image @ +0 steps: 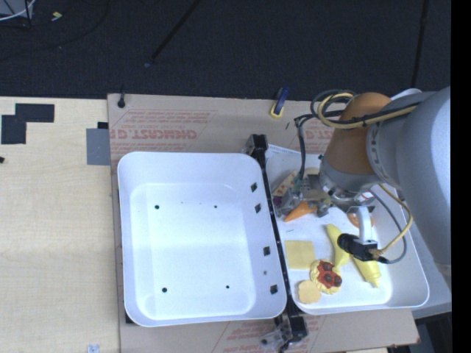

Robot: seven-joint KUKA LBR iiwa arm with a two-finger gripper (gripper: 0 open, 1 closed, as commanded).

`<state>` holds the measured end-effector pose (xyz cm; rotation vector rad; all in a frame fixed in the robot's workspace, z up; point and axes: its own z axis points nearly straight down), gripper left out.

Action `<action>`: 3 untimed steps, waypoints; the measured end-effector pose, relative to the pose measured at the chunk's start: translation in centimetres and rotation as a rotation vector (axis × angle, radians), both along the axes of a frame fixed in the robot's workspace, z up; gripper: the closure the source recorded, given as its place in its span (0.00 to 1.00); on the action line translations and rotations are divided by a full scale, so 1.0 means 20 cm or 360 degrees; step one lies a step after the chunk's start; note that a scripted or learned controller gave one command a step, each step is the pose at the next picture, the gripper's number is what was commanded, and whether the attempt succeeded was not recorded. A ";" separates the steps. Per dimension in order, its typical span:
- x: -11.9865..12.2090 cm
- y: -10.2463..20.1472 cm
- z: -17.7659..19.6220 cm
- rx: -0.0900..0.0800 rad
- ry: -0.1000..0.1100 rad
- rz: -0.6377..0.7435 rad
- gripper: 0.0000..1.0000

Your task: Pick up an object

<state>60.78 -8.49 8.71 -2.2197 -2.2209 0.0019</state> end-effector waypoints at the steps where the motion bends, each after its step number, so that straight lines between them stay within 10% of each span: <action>1: -0.01 -0.01 0.05 0.0002 0.0007 -0.0006 1.00; 2: -0.47 0.00 0.01 0.0001 -0.0002 -0.0005 1.00; 3: -0.29 -0.33 0.00 -0.0004 -0.0004 -0.0003 1.00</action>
